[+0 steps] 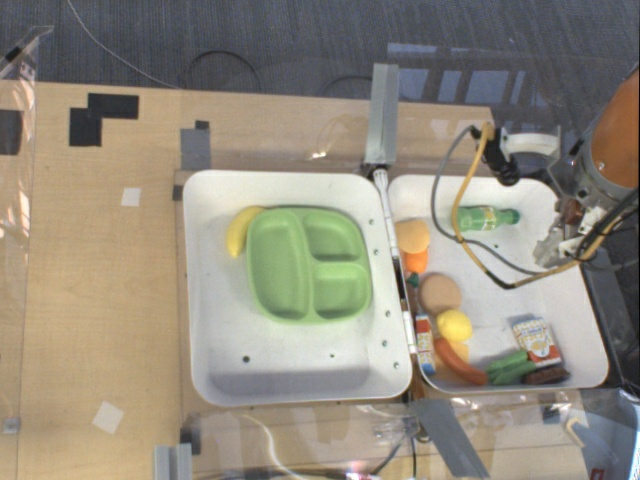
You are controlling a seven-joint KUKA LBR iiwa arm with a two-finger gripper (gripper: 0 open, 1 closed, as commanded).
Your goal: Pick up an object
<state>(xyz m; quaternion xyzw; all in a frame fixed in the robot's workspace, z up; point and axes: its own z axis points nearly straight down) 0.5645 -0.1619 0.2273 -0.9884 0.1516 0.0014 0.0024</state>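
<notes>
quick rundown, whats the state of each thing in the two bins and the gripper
green plastic divided tray: flat, right way up, in left bin
yellow banana: partly under tray's left edge
green plastic bottle: on its side, right bin
small printed carton: lying flat
yellow lemon: resting against brown round toy
gripper: above right bin, holding nothing visible

The arm (pixel 612 158) shows a rounded orange band above a grey wrist section. Black and yellow cables (pixel 470 218) loop out from it, beside a white cylindrical fitting (pixel 527 145). The metallic gripper (pixel 557 245) carries thin dark wires.
</notes>
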